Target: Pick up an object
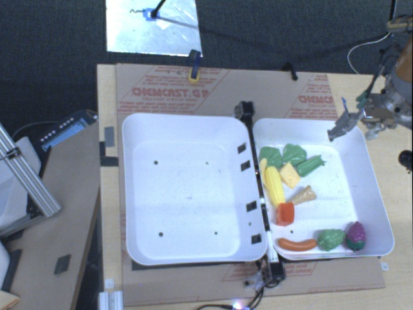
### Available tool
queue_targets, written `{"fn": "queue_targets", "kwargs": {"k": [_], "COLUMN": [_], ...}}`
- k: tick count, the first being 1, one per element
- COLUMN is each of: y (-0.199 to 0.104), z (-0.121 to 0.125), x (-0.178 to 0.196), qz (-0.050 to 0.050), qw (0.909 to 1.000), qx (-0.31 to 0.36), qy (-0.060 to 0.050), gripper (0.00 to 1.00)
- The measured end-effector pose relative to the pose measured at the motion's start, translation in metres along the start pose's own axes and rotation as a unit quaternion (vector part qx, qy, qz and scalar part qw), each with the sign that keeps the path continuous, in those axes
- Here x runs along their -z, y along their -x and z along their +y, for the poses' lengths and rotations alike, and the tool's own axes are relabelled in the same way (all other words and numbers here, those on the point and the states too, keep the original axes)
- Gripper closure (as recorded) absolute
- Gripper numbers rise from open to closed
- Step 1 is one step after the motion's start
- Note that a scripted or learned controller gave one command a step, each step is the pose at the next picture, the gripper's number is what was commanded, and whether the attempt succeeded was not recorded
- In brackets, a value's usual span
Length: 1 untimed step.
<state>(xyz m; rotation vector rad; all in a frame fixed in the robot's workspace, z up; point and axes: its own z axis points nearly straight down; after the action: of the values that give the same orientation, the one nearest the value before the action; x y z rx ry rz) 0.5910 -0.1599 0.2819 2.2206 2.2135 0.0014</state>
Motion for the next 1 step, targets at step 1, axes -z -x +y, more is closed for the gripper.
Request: {"fn": "queue_targets", "kwargs": {"k": [1], "y": [-0.0035], "z": [0.0021], "x": [0.0087], "qz": [0.001], "qw": [1.0000], "qx": [0.005], "qy": [0.001], "gripper": [1.00]}}
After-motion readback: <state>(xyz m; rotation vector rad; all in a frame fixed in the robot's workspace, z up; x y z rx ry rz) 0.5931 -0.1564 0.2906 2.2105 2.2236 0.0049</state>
